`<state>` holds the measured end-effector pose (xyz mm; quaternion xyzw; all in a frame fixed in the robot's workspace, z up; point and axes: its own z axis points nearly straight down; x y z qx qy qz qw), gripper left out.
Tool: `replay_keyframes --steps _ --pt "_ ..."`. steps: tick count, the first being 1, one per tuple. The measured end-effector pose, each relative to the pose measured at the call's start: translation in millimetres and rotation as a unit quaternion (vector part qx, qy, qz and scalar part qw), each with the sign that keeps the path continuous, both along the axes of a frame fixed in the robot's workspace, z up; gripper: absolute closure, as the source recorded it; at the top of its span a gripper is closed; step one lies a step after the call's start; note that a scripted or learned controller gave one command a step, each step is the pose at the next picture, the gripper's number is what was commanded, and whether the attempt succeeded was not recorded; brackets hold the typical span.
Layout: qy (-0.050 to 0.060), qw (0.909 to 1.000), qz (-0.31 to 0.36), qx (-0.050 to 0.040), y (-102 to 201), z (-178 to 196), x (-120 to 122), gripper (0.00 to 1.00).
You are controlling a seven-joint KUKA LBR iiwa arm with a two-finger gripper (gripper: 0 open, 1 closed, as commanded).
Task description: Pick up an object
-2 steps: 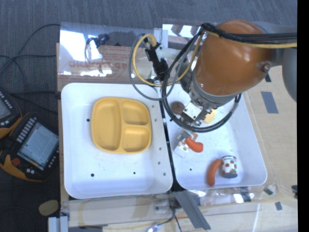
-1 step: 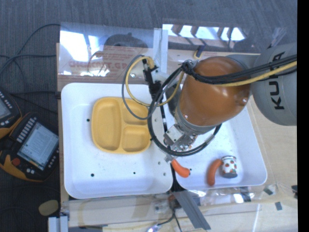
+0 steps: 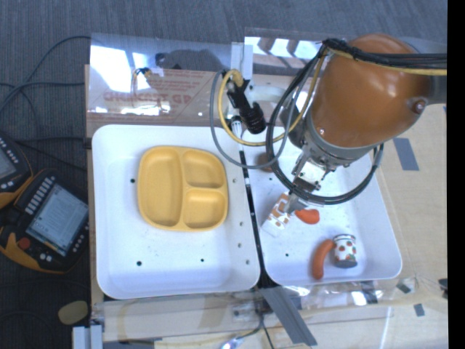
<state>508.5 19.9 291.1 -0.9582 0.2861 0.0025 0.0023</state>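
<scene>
My gripper [image 3: 294, 201] hangs low over the left part of the right bin [image 3: 378, 217], below the large orange band of the arm [image 3: 367, 86]. Right under its tip lies a small white and orange block [image 3: 277, 217], tilted, close to the bin's left wall. A red-orange piece [image 3: 309, 216] lies just to the right of the tip. Nearer the front edge of the bin are an orange sausage-shaped toy [image 3: 320, 259] and a small grey and white spotted toy [image 3: 344, 251], side by side.
The left bin [image 3: 116, 267] holds a yellow divided plate [image 3: 182, 187]. Black and yellow cables [image 3: 240, 118] loop from the arm over the back of the right bin. A handheld controller [image 3: 43, 220] lies on the floor at the left.
</scene>
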Motion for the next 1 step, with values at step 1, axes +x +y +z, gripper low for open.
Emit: replay_keyframes --steps 1 --pt "0.001 0.9985 0.055 -0.0006 42.8 -71.0 -14.7 1.00"
